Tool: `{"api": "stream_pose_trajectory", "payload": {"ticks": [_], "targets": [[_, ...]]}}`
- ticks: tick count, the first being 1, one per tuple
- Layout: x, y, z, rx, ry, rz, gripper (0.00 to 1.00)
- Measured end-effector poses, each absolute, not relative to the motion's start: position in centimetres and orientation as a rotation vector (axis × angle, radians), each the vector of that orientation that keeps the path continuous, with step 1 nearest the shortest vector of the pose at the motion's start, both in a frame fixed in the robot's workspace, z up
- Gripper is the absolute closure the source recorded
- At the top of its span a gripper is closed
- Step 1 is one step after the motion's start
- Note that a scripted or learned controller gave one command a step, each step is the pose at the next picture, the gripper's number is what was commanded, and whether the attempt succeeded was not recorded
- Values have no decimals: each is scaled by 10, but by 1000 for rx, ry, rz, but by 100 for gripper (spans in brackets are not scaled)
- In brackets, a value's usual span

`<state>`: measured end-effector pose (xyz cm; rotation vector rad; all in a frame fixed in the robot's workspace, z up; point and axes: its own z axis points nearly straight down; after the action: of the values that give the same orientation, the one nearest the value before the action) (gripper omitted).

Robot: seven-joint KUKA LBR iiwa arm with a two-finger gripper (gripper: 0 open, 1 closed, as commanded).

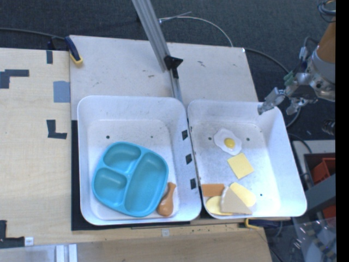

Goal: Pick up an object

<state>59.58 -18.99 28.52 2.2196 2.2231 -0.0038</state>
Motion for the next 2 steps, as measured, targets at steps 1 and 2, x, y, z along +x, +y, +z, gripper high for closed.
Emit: {"api": "stream_pose_trajectory", "payload": {"ticks": [1,2], "targets": [[600,-187,230,2223,2226,-7,0],[589,-175,195,2224,2224,-6,0]]}}
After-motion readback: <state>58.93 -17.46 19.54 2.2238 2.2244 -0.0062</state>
